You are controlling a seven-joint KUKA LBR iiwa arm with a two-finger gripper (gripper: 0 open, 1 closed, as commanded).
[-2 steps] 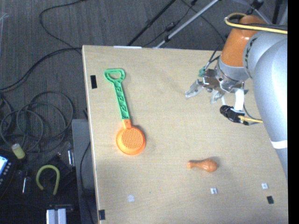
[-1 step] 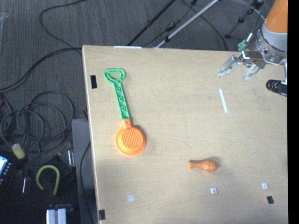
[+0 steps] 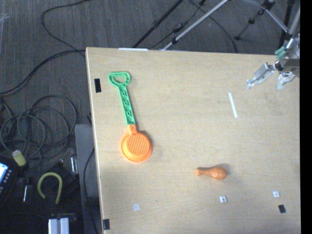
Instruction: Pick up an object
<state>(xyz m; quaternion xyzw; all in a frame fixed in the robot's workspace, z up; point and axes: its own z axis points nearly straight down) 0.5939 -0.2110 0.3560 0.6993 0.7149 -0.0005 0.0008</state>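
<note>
A toy sieve with a green handle and an orange round mesh head point(image 3: 132, 139) lies flat on the left part of the tan bench top point(image 3: 195, 130). A small orange drumstick-shaped toy point(image 3: 213, 172) lies lower, near the middle-right. My gripper point(image 3: 269, 80) hangs at the upper right with its two metal fingers spread apart and nothing between them. It is well away from both toys, above the bare surface.
A thin white strip point(image 3: 233, 105) lies on the bench below and left of the gripper. Small black and white markers point(image 3: 223, 199) dot the lower edge. Cables and tripod legs point(image 3: 204, 13) cover the floor beyond the bench's left and far edges.
</note>
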